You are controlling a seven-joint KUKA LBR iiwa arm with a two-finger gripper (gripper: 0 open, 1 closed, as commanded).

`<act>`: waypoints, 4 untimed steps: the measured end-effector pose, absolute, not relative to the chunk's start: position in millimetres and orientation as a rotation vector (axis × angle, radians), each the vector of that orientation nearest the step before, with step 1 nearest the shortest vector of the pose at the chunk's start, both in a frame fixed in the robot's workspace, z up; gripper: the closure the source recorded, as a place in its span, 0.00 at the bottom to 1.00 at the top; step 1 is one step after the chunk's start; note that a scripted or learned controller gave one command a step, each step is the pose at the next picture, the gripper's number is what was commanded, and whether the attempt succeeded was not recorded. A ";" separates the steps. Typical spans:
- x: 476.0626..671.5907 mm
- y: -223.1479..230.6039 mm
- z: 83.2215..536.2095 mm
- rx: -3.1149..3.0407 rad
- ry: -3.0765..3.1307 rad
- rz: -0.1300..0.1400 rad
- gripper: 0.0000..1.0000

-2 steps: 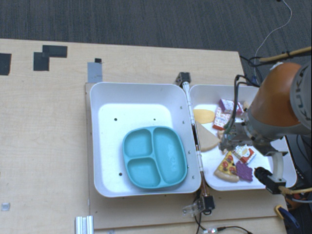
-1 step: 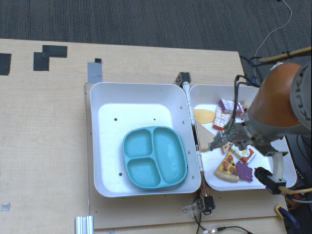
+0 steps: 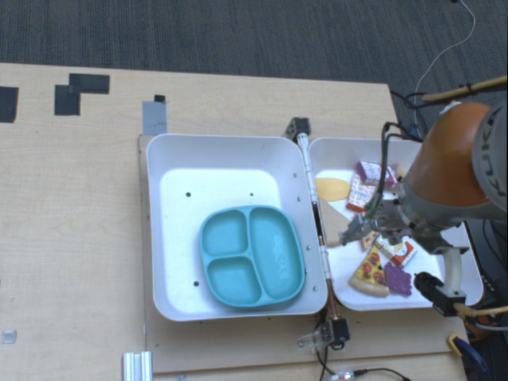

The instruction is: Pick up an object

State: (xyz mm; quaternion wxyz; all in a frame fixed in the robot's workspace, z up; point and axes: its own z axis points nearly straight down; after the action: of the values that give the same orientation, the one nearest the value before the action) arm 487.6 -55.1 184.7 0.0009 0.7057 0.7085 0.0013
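My gripper (image 3: 359, 233) hangs low over the middle of the right bin (image 3: 341, 292), the arm reaching in from the right. Just below it lies a toy pizza slice (image 3: 369, 273), with a purple piece (image 3: 398, 281) beside that. A red and white item (image 3: 402, 252) sits to the gripper's right, partly under the wrist. Farther back lie a yellow piece (image 3: 332, 187) and a pink and white packet (image 3: 365, 186). Nothing can be seen held.
The left bin (image 3: 171, 213) holds a light blue divided plate (image 3: 252, 255) toward its front right. A narrow ridge (image 3: 313, 213) separates the two bins. The arm's orange band (image 3: 448, 161) covers the right bin's far right side.
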 end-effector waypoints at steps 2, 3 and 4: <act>490.8 -110.9 106.6 2.208 2.218 0.011 1.00; 517.8 -19.0 184.9 2.214 2.227 0.006 1.00; 517.4 -20.0 184.6 2.215 2.226 0.003 0.00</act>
State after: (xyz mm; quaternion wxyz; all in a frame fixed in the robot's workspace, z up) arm 517.4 -20.0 184.6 0.0005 0.7054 0.7088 0.0011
